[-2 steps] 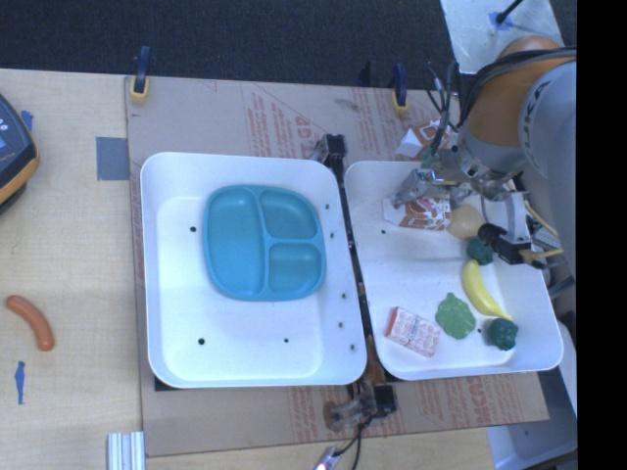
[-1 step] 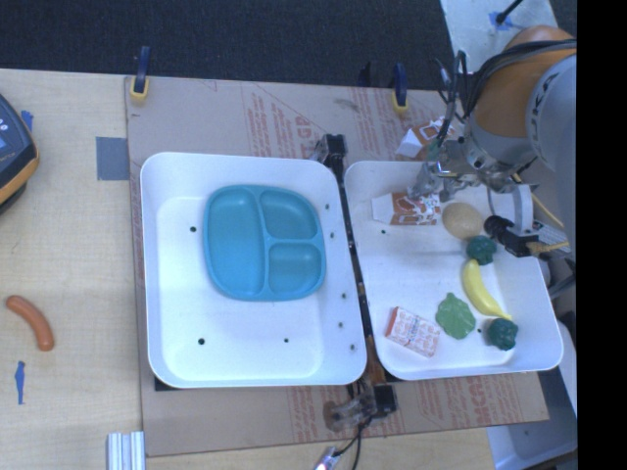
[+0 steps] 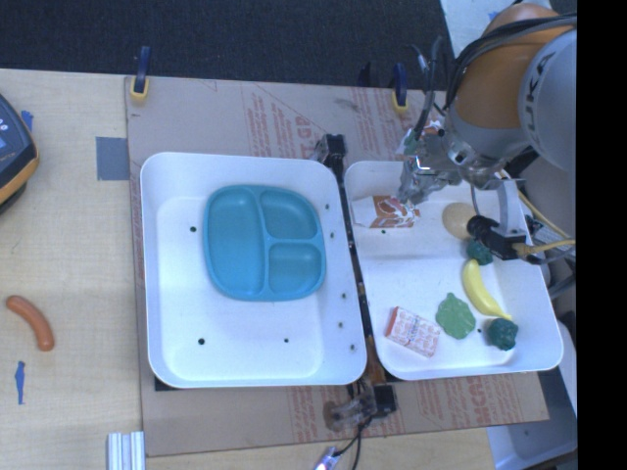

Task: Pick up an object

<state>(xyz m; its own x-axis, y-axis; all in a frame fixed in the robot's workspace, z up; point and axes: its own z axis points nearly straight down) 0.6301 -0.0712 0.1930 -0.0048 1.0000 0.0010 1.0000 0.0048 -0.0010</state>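
Arm reaches in from the right, gripper (image 3: 416, 179) low over the far-left corner of the right bin (image 3: 431, 365), right above a small red-and-white packet (image 3: 394, 212) lying flat near the bin's far wall. That packet looks like the pick target, since the claw is lined up on its upper edge and nothing else sits under it. Claw state: can't tell, the wrist hardware and cables mask the tips from this slanted view, and nothing is visibly lifted; the packet seems to lie on the bin floor. Rest of the right bin: a pale round item (image 3: 457, 219) just beside the arm, a banana (image 3: 482, 289) toward the right side, a green leafy toy (image 3: 455, 316) touching or nearly touching it, a dark green lump (image 3: 503, 334) near the front-right corner, another red-and-white packet (image 3: 412, 331) at the front. Left bin (image 3: 176, 351) holds a blue divided plate (image 3: 265, 242), well apart from the action. A sausage toy (image 3: 31, 322) lies out on the bench at far left. Flat packet close to the wall means a tricky pinch; the fingers could skid off it.
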